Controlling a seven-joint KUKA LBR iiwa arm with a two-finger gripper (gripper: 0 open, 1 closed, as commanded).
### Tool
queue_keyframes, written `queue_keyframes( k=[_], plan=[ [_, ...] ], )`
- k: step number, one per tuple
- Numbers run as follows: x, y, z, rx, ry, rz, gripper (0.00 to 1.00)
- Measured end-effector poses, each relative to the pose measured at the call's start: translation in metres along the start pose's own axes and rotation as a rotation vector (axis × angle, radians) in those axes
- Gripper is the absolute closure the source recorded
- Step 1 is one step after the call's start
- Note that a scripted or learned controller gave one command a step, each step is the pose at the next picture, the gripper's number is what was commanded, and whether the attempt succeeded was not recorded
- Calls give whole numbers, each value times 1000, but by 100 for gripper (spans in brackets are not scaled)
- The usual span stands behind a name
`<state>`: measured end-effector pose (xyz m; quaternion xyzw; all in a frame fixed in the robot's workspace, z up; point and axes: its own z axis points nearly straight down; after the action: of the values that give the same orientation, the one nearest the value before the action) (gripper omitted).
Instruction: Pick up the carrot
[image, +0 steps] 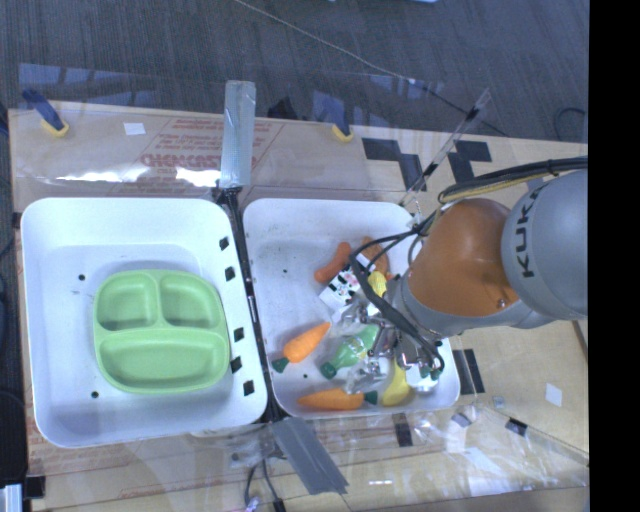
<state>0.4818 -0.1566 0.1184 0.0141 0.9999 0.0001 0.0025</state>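
Observation:
Several orange carrots lie in the right bin (285, 225). One carrot (305, 342) with a green top lies at centre left, and another carrot (330, 400) rests along the near wall. A third carrot (333, 262) lies toward the back. My gripper (368, 352) points down into the pile at the bin's right side, over a green toy (349, 354) and just right of the centre-left carrot. The wrist and cables hide what is under it.
A green divided plate (160, 330) sits in the left bin (60, 230). A yellow toy (397, 386) and a white patterned piece (340, 289) crowd the gripper. The orange-banded arm (465, 270) covers the right bin's right wall.

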Motion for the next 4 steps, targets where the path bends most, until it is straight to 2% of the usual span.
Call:
queue_keyframes(
  k=[1,2,3,4],
  plan=[
    [-15,43,27,-1,10,227,0],
    [-46,66,26,4,1,568,0],
    [-47,68,16,3,3,558,100],
    [-49,59,13,12,-12,566,0]
  ],
)
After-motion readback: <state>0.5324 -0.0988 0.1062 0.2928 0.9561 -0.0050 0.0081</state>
